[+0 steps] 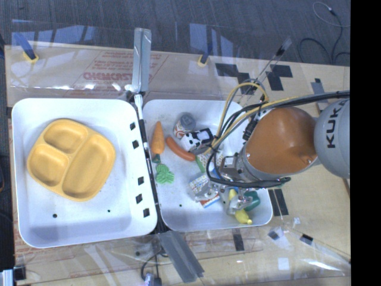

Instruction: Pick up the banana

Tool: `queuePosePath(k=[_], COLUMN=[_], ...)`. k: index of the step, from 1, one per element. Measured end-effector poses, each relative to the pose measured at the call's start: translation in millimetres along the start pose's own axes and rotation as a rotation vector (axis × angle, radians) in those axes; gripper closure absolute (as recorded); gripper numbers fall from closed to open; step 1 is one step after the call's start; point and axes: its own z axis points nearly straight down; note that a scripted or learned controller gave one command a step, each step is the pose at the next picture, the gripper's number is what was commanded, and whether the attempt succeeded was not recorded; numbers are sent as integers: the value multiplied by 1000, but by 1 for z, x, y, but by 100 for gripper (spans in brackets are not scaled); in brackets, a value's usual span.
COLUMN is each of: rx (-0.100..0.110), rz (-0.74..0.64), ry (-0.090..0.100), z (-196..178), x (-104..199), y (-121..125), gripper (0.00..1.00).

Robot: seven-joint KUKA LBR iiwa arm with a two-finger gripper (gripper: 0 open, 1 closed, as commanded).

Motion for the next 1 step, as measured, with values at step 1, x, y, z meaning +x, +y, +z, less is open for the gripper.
queuePosePath(k=[1], rx=[3], rz=[-151], ry=[2], z=[-162], x=[-31], y=[18], gripper=[0])
